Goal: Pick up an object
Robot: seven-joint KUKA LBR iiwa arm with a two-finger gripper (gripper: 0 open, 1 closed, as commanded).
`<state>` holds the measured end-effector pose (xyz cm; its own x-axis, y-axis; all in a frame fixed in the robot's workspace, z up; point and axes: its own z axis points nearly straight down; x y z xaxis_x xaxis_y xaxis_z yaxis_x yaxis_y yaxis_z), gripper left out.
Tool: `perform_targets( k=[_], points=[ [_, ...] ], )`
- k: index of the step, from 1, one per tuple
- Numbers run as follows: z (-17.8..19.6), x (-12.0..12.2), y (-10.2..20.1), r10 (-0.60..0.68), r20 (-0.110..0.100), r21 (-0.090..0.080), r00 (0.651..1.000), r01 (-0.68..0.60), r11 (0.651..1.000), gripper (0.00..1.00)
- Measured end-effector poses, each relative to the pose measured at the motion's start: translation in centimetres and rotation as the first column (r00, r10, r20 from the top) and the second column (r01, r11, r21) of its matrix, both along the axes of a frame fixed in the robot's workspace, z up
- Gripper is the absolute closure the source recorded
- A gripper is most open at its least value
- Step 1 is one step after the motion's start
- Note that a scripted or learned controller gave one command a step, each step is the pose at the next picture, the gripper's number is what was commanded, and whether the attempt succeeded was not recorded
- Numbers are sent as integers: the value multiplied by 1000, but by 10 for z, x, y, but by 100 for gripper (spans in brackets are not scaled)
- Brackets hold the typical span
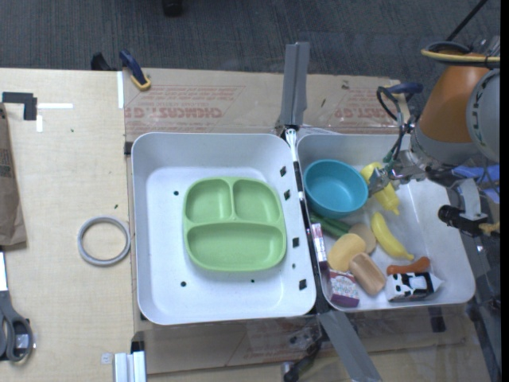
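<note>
The right bin (445, 293) holds several objects. Among them are a blue bowl (337, 188), a banana (390, 237), a yellow round piece (346, 251), a tan cylinder (368, 274), a purple packet (343, 290) and a black, white and orange toy (411, 282). A green stick (334, 224) lies under the bowl's near edge. My gripper (388, 175) hangs low at the bin's back, just right of the bowl. It sits right at a small yellow object (387, 200). Whether that object is gripped is unclear.
The left bin (151, 237) carries a green divided plate (235, 224). On the bench to the left lie a grey tape ring (103, 239), scissors (14, 337) and a brown bag (9, 189). A blue clamp (135, 70) sits at the back.
</note>
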<state>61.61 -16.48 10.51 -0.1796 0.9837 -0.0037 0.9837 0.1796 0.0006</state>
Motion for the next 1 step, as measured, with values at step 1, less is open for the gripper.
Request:
perform_targets(
  k=[1],
  points=[
    [52, 13, 52, -30, -4, 2, 1000, 30, 1000, 100]
  ],
)
